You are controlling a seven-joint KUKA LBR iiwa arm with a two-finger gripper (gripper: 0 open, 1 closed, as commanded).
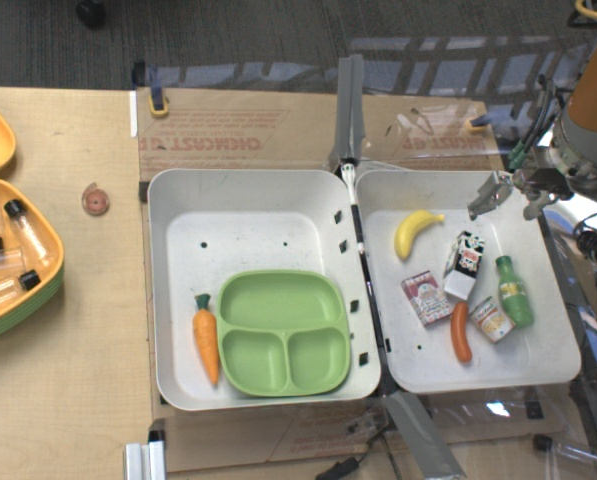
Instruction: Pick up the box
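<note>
The bench of pale wood fills the lower and left parts of the frame, with brown cardboard laid under the two bins. The left bin sits at the centre; the right bin sits just beside it toward the right. In the left bin a green divided plate lies at the lower middle, and an orange carrot lies just left of it. At the far left edge of the frame a yellow tray holds small vials.

The arm comes in at the upper right, and its gripper hangs over the upper right part of the right bin, fingers spread apart with nothing between them.

In the right bin, a banana lies at the upper left. A green bottle lies toward the right, a red sausage lower down, and a black-and-white carton in the middle. The box, small and reddish, lies flat between carton and sausage, well below the gripper. A small can rests beside the bottle.
</note>
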